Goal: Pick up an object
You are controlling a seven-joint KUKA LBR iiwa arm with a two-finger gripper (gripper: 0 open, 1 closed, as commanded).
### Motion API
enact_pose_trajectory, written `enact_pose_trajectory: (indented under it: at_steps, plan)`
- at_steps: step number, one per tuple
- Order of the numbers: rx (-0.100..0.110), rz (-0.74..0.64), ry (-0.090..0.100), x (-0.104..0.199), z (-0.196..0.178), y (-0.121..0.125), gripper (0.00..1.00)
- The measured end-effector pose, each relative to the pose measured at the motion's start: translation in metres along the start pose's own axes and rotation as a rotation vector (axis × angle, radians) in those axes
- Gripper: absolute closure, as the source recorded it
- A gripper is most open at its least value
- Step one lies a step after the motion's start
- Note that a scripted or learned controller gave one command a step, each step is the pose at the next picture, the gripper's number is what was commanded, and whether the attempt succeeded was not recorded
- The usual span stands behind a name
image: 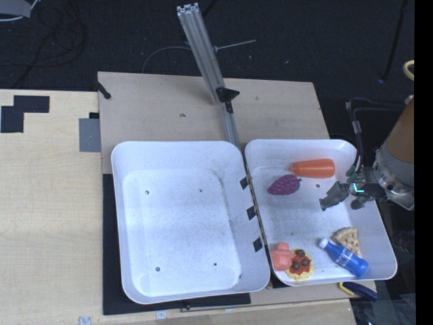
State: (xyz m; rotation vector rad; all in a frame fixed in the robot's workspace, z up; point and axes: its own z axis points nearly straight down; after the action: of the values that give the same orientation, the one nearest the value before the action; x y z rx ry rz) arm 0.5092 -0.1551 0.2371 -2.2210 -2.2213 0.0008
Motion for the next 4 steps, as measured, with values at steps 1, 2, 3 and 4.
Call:
enact_pose_trajectory:
  at_steps: [1, 2, 3, 4]
  plan:
    - [0.0, 0.0, 0.0, 0.0, 0.0, 0.0, 0.0]
    - [0.004, 0.0, 0.001, -0.003, 0.043, -0.001, 0.0]
    - [0.004, 0.0, 0.001, -0.007, 0.087, 0.001, 0.0]
    - [0.004, -0.001, 0.001, -0.006, 0.14, 0.0, 0.0]
